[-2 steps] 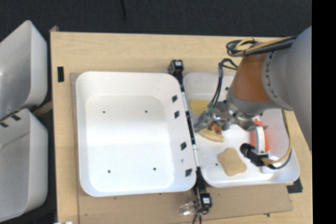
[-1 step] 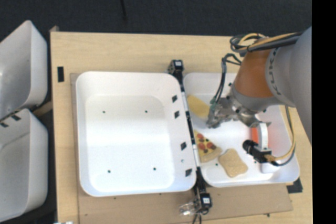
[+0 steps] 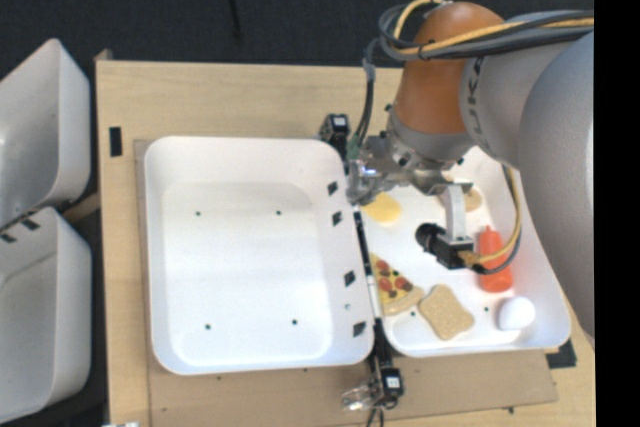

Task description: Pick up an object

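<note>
Nearest us, the grey arm [image 3: 545, 105] fills the upper right; its gripper [image 3: 375, 177] hangs over the right bin [image 3: 545, 310], grip state we cannot tell. Just below: yellow piece [image 3: 382, 209]. Lower: pizza slice [image 3: 392, 286], toast [image 3: 446, 311], orange item [image 3: 492, 260], white egg [image 3: 516, 313].

- You're seeing the pale wooden desk [image 3: 230, 100] carrying two white bins.
- The left bin [image 3: 240, 245] is sitting beside the right bin [image 3: 545, 310], walls touching.
</note>
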